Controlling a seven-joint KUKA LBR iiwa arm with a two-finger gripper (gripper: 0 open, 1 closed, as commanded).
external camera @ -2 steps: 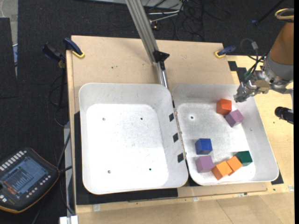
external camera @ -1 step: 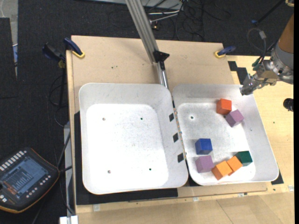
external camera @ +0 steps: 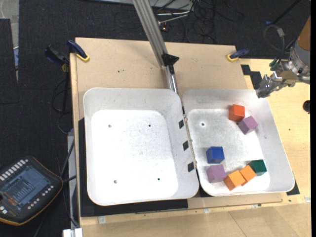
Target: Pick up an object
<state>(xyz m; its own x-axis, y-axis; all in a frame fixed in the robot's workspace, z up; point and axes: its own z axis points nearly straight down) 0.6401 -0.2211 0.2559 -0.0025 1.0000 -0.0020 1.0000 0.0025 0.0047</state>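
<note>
Six small blocks lie untouched in the right bin as the tool hangs over that bin's far right corner, carrying nothing; whether it is released or clenched cannot be told. Nearest it sits an orange cube, touching a purple one, so the pick is not yet begun.

I'm seeing six blocks in the white right bin: orange over purple at its far side, blue centrally, then purple, orange, green along its near edge.
</note>
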